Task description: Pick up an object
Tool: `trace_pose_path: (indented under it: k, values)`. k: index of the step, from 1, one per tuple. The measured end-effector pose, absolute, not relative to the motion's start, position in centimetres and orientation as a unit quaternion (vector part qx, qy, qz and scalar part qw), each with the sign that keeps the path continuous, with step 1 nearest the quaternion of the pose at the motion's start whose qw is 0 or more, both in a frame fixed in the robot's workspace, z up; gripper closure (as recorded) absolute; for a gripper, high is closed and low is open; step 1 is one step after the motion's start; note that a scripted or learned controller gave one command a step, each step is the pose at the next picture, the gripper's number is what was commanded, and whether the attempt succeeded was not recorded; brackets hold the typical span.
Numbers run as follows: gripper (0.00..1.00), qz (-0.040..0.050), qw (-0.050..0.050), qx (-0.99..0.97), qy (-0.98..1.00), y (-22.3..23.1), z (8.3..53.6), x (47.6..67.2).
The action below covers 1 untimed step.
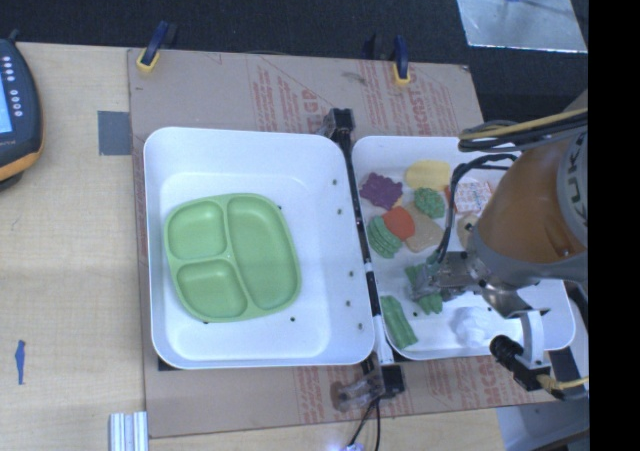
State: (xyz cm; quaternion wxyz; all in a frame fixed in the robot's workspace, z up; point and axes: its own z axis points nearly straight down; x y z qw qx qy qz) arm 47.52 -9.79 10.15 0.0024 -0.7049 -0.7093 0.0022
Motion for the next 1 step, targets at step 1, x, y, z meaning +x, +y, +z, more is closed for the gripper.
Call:
trace_pose_path:
  k: [1]
  values:
    - [1.00,-0.0042,-0.003,-0.702,-0.712,-3.41,19.76,53.33]
